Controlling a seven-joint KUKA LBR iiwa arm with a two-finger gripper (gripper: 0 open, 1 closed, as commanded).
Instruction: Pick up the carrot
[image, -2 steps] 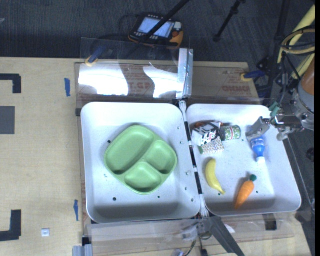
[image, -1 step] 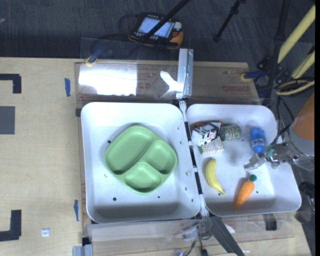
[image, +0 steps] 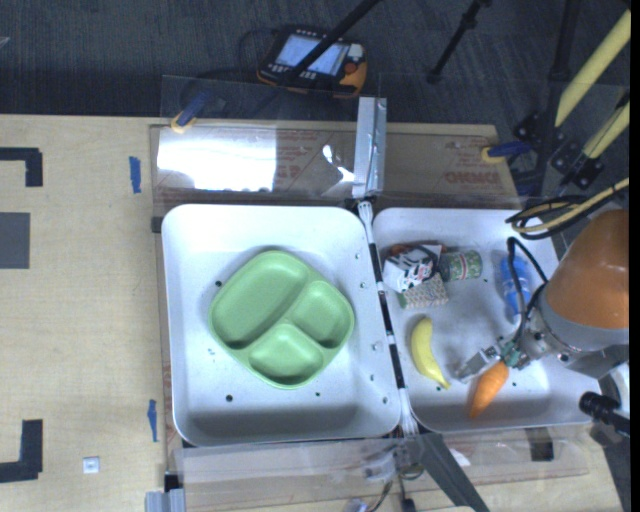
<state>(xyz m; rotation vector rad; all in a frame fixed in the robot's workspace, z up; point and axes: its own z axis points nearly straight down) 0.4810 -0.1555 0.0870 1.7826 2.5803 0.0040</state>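
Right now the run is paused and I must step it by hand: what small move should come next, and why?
Probably a short shift toward the carrot and a little lower. The end effector sits by the carrot's upper end in the right bin, and the banana lies close on the left, so keep the move small.

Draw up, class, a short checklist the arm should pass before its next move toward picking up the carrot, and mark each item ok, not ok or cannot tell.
1. Carrot in plain sight in the right bin: ok.
2. Gripper at the carrot's upper end: ok.
3. Carrot seen between the fingers: cannot tell.
4. Banana lies apart from the carrot: ok.
5. Carrot clear of the bin's front wall: cannot tell.
6. Green plate sits in the left bin, out of the way: ok.
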